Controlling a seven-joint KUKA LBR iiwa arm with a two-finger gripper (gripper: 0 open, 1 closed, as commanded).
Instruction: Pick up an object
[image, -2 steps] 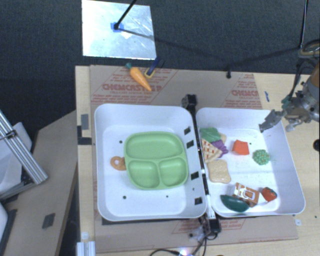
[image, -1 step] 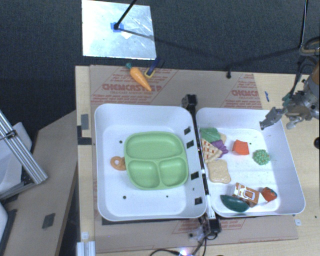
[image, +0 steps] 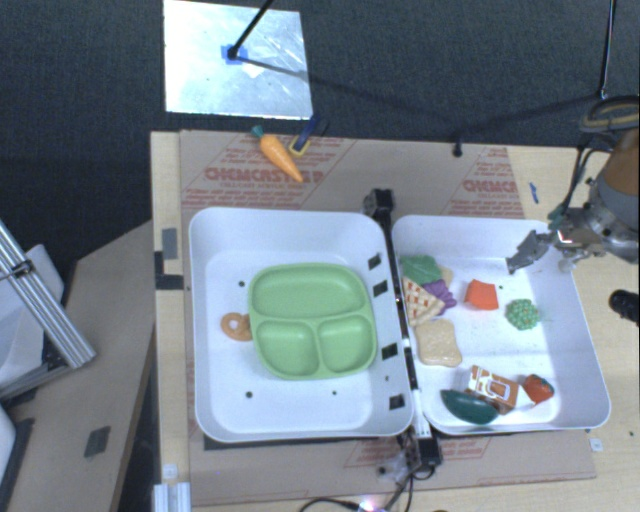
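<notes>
The right bin holds several toy foods: a green leafy piece, a waffle with a purple piece, an orange block, a green broccoli, a beige bread slice, a printed carton, a red piece and a dark green piece. My gripper hangs over the bin's far right corner, above and right of the orange block, with nothing visibly between its fingers.
The left bin holds a green divided plate and a small pretzel. A toy carrot lies on the cardboard behind the bins. A black divider runs between the bins.
</notes>
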